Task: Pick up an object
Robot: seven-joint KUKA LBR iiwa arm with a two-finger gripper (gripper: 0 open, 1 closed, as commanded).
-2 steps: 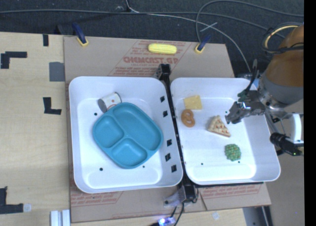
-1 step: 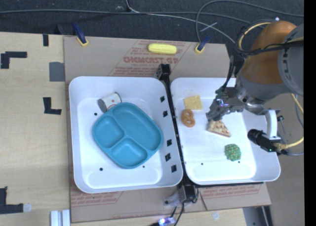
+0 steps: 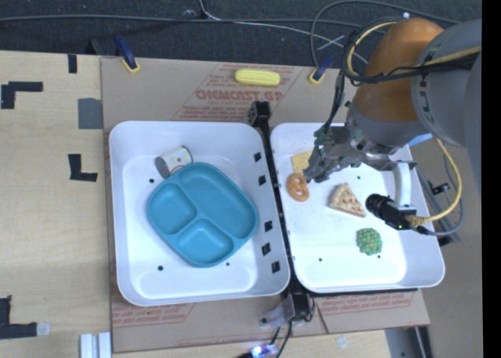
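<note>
Hand [image 3: 315,170] partly hides cracker [image 3: 300,162].

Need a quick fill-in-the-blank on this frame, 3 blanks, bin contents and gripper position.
1. The blue divided tray lies in the ____ bin.
2. The gripper hovers just above the ____.
3. The pizza slice and the green broccoli share the ____ bin.

Missing words: left; pretzel; right

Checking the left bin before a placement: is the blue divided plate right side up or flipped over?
Right side up: the blue divided plate shows its three hollow compartments facing the camera.
</note>
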